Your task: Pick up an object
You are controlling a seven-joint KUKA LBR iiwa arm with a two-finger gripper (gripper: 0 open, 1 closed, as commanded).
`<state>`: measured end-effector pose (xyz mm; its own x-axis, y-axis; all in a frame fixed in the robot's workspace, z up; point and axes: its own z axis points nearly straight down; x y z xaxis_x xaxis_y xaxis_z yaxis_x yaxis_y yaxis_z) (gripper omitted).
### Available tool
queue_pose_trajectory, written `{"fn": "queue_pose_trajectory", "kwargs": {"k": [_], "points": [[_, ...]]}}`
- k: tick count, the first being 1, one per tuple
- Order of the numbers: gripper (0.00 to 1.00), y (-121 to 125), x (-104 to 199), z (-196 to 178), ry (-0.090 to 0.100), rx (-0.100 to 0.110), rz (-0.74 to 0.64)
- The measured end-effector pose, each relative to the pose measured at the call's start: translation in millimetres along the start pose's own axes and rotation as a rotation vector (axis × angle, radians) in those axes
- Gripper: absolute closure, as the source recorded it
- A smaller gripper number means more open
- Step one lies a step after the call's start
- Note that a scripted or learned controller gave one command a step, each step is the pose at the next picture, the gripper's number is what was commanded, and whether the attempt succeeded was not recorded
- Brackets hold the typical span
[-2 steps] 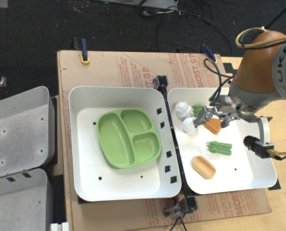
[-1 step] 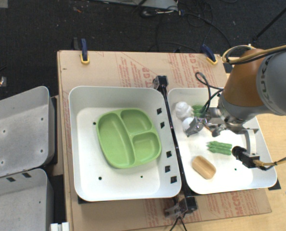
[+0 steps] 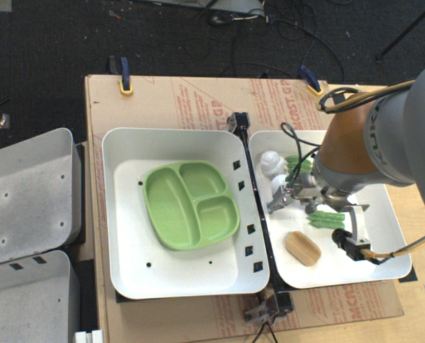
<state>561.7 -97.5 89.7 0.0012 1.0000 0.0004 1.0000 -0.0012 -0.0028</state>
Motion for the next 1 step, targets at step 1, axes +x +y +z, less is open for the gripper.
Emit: {"fn": "queue_pose_trajectory", "kwargs": {"k": [1], "points": [[1.0,0.6,-0.2,-12.4,0.0,-0.003,0.002]]}}
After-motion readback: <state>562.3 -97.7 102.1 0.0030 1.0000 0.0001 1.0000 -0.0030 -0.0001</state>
